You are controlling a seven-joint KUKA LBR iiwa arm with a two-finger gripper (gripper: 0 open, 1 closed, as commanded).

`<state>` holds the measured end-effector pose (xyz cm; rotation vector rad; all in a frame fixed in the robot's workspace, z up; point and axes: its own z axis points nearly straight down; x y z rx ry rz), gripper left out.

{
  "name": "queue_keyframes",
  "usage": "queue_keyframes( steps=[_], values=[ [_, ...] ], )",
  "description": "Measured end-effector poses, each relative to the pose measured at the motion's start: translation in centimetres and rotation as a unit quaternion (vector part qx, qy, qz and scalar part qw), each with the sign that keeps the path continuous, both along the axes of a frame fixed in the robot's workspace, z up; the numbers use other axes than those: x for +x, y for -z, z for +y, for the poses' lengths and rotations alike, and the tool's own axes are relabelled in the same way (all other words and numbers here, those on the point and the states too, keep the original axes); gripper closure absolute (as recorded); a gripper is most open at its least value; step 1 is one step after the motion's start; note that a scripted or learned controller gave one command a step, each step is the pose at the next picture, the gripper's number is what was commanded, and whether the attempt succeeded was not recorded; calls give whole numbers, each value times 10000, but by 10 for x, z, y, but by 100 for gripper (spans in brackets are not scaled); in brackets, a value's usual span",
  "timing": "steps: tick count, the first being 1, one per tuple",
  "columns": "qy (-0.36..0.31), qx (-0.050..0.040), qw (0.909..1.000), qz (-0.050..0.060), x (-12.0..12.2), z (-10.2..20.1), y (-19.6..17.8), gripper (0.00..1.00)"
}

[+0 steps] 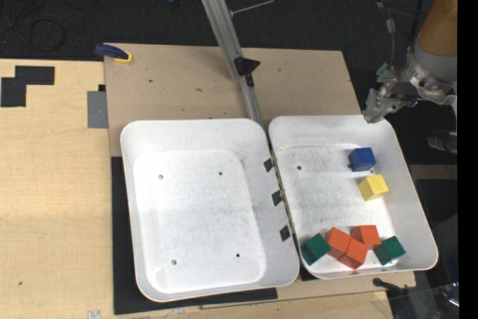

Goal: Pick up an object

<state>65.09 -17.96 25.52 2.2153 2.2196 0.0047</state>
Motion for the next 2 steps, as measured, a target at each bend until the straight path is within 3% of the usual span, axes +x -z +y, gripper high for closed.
queue_keyframes(
  steps=[1,2],
  values=[
    [-8,5,10000,19,0,-1,-27,100],
    [-8,21,10000,50,2,50,-7,100]
  ],
)
